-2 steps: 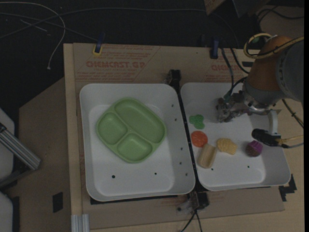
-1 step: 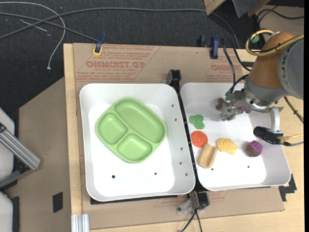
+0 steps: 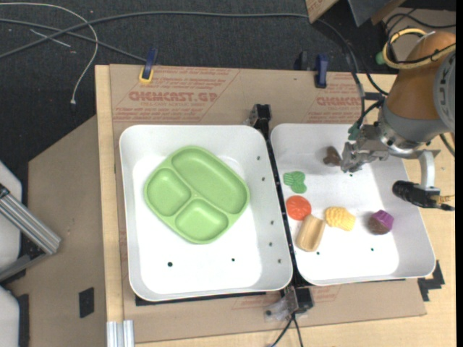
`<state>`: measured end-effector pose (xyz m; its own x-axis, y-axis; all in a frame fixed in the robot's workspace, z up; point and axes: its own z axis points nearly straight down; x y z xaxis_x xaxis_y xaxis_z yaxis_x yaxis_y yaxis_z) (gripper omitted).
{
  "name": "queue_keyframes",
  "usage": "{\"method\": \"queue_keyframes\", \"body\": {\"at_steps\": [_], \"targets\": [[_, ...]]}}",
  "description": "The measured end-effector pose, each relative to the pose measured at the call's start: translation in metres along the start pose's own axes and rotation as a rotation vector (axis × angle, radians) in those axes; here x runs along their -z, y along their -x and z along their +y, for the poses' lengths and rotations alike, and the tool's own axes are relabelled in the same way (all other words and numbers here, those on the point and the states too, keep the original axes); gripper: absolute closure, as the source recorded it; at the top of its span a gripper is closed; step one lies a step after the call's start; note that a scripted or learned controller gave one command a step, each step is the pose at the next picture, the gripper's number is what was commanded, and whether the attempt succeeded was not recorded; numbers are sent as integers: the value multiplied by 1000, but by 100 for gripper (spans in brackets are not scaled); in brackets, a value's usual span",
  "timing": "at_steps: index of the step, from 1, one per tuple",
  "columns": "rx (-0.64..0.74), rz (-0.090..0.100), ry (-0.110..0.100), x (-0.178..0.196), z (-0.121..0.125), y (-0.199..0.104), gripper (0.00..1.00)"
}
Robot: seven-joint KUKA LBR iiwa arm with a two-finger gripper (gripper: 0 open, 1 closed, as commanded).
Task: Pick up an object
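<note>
Hanging over the upper part of the right bin (image 3: 405, 262), the gripper (image 3: 352, 159) with its tip close to a small brown-grey object (image 3: 332, 155) just beside it on the left; touching or not, hard to tell, and the gap between the parts at the tip too small to judge from this slanted view. Lower in the same bin, well apart from the tip: a green leafy piece (image 3: 295, 181), a red-orange round piece (image 3: 298, 207), a tan cylinder (image 3: 310, 233), a yellow lumpy piece (image 3: 340, 218) and a purple piece (image 3: 380, 222). In the left bin (image 3: 145, 266), a green divided plate (image 3: 196, 194). To do the step well, probably best to centre the tip over the brown-grey object before going down, then to lower straight until the tip is at both sides of it, and to close only then. A risk here: pushing the object aside toward the bin wall instead of catching it.
</note>
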<state>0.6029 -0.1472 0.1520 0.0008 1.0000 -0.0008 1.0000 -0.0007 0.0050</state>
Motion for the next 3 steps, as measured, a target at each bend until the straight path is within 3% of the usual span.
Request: {"method": "queue_keyframes", "body": {"at_steps": [2, 3], "targets": [[1, -2, 4, 117, -1, 18, 100], [5, 3, -6, 120, -6, -29, 100]]}}
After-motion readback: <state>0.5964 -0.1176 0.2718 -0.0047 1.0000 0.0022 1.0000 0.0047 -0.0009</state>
